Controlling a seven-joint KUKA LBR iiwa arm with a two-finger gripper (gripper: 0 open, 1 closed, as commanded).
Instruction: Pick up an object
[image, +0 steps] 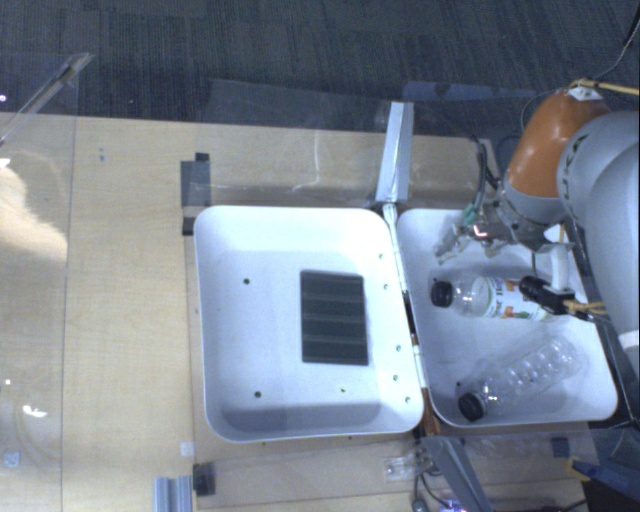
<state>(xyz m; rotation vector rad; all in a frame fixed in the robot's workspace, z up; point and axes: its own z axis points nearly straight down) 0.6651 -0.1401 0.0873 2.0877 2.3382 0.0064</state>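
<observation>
Two clear plastic bottles with black caps lie in the right bin (600, 405). One bottle (490, 297) has a label and lies across the bin's middle, cap to the left. The other bottle (522, 378) lies slanted near the front, cap at the lower left. My gripper (462, 233) hangs over the bin's back left part, a little above and behind the labelled bottle's cap, with nothing visibly held. A dark ribbed rectangular pad (334, 317) lies flat in the middle of the left bin (230, 300).
A metal bar (393, 165) stands behind the gap between the bins. The grey arm with its orange band (545, 140) comes in over the right bin's back right corner. Cables (560, 295) run beside the labelled bottle.
</observation>
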